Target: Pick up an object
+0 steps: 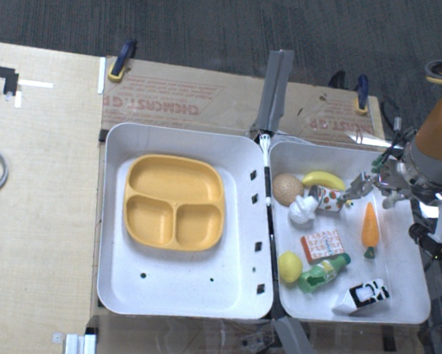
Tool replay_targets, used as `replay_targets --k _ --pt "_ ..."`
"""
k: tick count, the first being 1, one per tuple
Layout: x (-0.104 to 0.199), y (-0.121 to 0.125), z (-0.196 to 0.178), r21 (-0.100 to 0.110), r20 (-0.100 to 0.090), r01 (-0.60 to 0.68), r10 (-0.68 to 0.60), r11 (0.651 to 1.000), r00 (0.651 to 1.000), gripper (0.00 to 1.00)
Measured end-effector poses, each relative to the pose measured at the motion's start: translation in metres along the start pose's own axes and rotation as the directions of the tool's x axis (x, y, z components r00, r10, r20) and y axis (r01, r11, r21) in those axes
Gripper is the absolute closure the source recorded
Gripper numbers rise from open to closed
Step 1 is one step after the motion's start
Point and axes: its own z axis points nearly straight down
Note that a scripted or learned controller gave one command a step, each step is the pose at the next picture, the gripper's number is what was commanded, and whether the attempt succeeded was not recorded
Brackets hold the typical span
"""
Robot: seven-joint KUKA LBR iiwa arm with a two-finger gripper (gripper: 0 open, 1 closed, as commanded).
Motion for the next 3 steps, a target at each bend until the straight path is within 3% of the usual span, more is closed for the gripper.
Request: replay_targets --k 1,2,3 --pt "-0.016 -0.027 0.033 0.005 -0.006 0.073 -0.073 0.997 0.997 0.0" --pt "-0.017 -0.027 0.024 0.005 -0.004 0.07 -0.07 0.998 0.998 1.0" --pt "0.061 -0.026 -0.066 0.007 -0.002 0.175 -0.175 0.985 0.985 1.0"
